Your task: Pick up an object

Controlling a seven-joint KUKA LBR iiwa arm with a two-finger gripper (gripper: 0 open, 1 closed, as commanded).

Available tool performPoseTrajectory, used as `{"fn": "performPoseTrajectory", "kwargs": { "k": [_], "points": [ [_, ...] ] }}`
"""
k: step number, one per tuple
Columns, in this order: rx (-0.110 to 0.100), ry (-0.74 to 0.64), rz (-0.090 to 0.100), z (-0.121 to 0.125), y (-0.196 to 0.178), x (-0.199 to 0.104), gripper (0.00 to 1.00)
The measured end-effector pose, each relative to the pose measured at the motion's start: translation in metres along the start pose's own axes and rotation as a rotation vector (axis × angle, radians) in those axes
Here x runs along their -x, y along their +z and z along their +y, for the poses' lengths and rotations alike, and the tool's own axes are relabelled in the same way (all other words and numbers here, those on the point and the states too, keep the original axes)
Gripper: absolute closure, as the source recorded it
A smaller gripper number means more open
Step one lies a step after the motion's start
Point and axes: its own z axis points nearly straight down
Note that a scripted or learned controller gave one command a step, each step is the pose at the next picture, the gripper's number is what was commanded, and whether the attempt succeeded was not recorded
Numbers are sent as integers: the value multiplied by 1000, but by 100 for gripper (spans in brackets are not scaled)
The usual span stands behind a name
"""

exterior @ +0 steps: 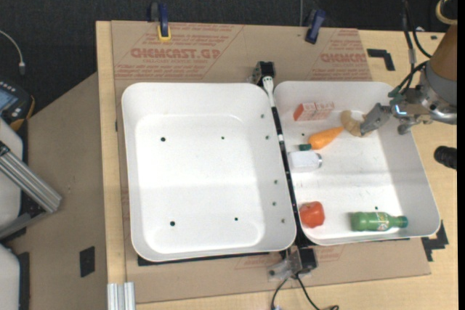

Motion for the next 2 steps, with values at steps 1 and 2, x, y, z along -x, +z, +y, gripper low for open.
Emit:
{"fn": "performPoseTrajectory", "kwargs": {
  "k": [1,2],
  "points": [
    [-14,9,5,-68,34,29,0],
    [-4,5,1,-63,22,28,100]
  ]
}}
